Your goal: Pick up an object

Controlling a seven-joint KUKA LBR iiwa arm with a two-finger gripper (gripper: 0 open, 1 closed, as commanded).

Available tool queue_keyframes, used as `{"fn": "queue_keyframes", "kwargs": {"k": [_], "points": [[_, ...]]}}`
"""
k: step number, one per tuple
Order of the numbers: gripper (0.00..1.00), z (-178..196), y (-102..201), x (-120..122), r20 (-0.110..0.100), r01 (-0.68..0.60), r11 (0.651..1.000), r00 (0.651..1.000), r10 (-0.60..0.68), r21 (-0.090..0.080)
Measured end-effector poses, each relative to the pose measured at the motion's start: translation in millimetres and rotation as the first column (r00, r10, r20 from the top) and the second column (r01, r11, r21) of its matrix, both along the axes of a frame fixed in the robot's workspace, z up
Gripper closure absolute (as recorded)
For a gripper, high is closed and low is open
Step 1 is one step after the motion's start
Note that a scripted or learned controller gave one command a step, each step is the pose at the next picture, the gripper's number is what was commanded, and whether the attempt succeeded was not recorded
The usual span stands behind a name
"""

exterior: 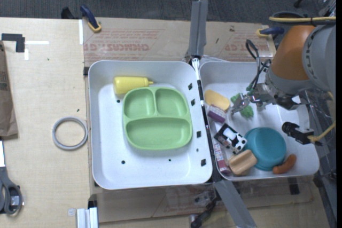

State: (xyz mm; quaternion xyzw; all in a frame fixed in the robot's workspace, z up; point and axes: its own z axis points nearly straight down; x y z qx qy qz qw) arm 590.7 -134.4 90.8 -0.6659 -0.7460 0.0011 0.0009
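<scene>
My gripper (241, 101) hangs low over the upper middle of the right bin (304, 171), reaching in from the right below the arm's orange band. A small green leafy toy (246, 111) lies right under its tip, touching or nearly touching it. A yellow wedge (216, 99) and a purple piece (216, 114) sit to the gripper's left. Nearer the front lie a black-and-white toy (231, 138), a teal bowl (265, 147), a tan bun (241, 162) and an orange sausage (283, 164). I cannot make out anything held.
The left bin (104, 168) holds a green divided plate (157, 117) and a yellow bottle (132, 83). On the bench at left lie a grey tape ring (70, 132) and scissors (8, 197). A grey post (199, 29) rises between the bins at the back.
</scene>
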Motion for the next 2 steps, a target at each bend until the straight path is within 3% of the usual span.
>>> {"fn": "queue_keyframes", "kwargs": {"k": [1, 2], "points": [[1.0, 9, -1, 0, -0.001, -0.001, 1.0, 1.0, 0.001, -0.001], [1.0, 101, 55, 57, 0.002, 0.008, 1.0, 1.0, -0.008, -0.002]]}}
